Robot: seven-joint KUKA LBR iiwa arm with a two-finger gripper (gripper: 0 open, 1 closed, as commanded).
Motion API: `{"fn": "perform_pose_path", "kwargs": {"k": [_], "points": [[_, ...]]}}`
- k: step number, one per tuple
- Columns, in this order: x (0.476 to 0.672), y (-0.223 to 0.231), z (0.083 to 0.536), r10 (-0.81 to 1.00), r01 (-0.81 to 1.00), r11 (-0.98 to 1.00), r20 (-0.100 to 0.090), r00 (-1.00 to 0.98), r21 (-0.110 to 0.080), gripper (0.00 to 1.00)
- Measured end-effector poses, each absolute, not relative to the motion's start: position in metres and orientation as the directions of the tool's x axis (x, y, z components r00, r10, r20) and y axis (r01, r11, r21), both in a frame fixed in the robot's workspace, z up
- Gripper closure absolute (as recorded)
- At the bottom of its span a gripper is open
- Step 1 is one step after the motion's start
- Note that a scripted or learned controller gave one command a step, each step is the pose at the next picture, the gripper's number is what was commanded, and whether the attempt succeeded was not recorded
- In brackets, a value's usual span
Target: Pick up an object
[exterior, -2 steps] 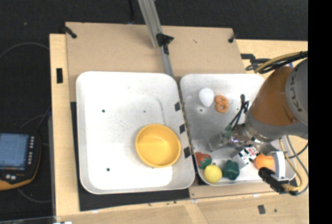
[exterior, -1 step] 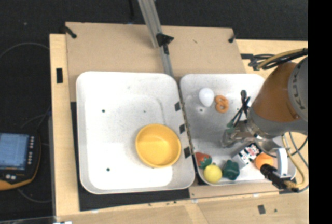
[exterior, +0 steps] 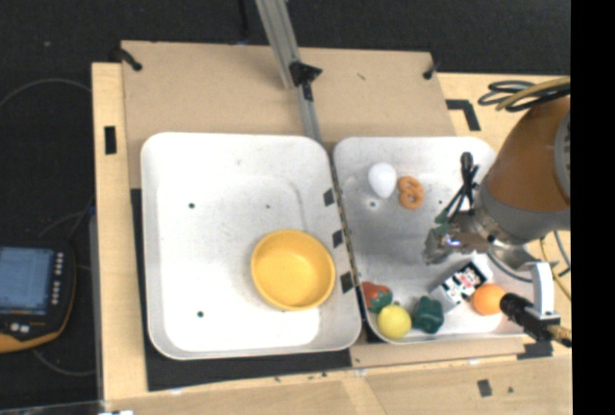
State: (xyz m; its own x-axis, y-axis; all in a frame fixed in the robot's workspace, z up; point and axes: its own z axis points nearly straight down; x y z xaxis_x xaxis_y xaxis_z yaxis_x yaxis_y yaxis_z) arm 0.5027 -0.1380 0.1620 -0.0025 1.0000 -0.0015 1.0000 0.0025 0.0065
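I see the gripper (exterior: 440, 245) low over the middle of the right bin (exterior: 384, 154), how it stands I cannot tell, while the lemon (exterior: 394, 321) lies in the near-left corner, easy to reach.

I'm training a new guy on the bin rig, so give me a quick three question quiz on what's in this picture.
1. True or false: the yellow bowl sits in the left bin.
2. Which lies nearest the white egg? A) orange pretzel B) yellow ball C) orange ball
3. Fill in: the gripper is over the ___ bin.

Key: 1 true; 2 A; 3 right.
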Motion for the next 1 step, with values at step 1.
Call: {"fn": "perform_pose_path", "kwargs": {"k": [1], "points": [[0.5074,-0.1323,0.2239,1.0,1.0,0.004,-0.002,-0.004,0.009,1.0]]}}
